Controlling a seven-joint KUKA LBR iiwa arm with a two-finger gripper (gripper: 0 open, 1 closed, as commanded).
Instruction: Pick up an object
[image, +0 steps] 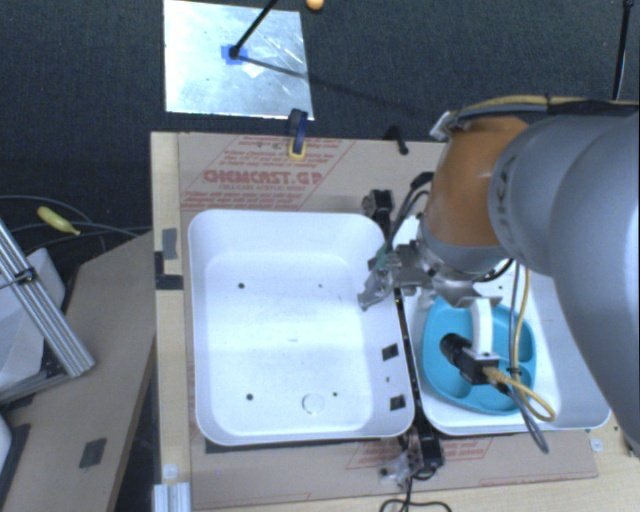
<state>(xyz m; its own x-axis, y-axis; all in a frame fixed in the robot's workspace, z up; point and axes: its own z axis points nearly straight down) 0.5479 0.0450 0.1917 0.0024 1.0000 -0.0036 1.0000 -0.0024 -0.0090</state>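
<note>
Dark carpet surrounds the bench (262, 170), a brown board printed with red lettering, with a shiny metal sheet (238, 58) lying beyond its far edge and an aluminium frame (38, 310) off its left edge.

Largest in view is the arm (560, 200), grey with an orange band, reaching in from the right and covering most of the bench's right side and the far part of the right bin (580, 412). Only the near strip and near right corner of that bin show.

Next is the left bin (290, 330), a shallow white tray taking up the middle of the bench; its floor shows a few small dark dots and a faint ring near the near edge.

A blue bowl-shaped object (455, 375) sits in the right bin, toward the bin's near left part, close to the divide between the two bins. A white piece and a black fitting with yellow cable lie across it.

The gripper (385, 275) hangs over the divide between the bins, at the far right corner of the left bin, apart from the blue object. Whether the claw is open or closed cannot be told from this angle, and nothing is seen between its tips.

A small blue-and-yellow clamp (297, 135) stands at the bench's far edge.
</note>
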